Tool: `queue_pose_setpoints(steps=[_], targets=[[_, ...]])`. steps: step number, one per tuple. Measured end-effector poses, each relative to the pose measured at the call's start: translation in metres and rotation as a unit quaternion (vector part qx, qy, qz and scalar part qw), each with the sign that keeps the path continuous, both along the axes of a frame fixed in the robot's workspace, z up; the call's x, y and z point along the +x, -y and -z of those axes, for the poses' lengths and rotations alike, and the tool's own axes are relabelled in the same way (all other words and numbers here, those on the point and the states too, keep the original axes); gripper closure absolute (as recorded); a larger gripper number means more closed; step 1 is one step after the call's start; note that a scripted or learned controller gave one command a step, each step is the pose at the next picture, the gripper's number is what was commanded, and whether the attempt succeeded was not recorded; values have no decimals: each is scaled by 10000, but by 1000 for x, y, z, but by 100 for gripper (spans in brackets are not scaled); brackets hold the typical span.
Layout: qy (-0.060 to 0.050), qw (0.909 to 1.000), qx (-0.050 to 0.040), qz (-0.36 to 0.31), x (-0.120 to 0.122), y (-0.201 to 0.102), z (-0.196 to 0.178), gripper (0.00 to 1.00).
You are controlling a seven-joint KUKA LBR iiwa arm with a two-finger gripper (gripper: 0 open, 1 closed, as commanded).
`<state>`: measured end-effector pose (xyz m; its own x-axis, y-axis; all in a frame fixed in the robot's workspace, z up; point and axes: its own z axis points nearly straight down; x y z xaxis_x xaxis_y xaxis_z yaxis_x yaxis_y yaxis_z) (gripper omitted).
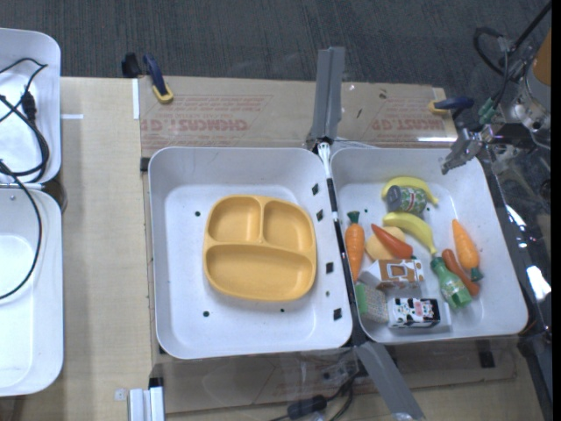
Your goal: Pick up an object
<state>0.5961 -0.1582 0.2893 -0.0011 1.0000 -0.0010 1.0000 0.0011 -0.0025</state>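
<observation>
At the far right edge of the bench we see the gripper (458, 158) hanging over the upper right corner of the right bin (500, 235), its dark tip just at the rim; we cannot tell from this slant how it is set, and nothing shows in its grasp. Below it in that bin lie the objects for picking: a yellow banana (405, 185) curled over a small green can (406, 201), a second banana (412, 227) just beneath, a carrot (354, 241) near the left wall, another carrot (465, 244) toward the right wall, a red pepper (391, 240), a green bottle (450, 284), a small orange carton (401, 273) and a black-and-white milk carton (415, 312) at the front. All of them rest on the bin floor, well apart from the gripper. In the left bin (171, 235) a yellow divided plate (259, 247) lies flat near the middle.
</observation>
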Motion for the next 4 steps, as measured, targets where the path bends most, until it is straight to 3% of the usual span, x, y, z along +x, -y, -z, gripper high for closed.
queue_pose_setpoints(steps=[1,2,3,4], targets=[[2,10000,1,32,1,-49,-10,0],[-4,10000,7,-85,-23,-16,168,0],[5,9997,4,-261,-15,-10,198,0],[8,9997,3,-241,-15,-9,189,100]])
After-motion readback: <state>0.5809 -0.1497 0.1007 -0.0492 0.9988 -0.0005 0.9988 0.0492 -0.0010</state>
